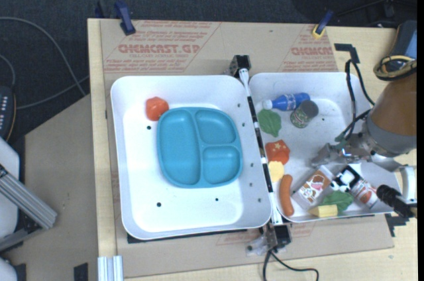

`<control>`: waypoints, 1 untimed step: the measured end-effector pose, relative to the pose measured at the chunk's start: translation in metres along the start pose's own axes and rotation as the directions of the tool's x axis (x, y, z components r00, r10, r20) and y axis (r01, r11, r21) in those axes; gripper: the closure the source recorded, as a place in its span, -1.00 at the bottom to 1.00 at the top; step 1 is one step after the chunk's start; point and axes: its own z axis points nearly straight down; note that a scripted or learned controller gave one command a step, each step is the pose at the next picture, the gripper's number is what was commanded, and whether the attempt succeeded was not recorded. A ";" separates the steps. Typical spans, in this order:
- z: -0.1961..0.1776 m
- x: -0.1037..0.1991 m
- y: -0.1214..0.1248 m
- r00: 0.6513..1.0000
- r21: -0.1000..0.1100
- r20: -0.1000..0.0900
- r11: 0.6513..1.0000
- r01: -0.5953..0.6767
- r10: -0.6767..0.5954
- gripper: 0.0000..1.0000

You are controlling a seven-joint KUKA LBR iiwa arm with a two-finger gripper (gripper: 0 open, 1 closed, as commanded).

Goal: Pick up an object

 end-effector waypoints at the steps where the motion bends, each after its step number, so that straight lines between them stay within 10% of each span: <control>1: -0.001 0.056 0.091 1.000 -0.004 -0.002 1.000 0.006 -0.006 -1.00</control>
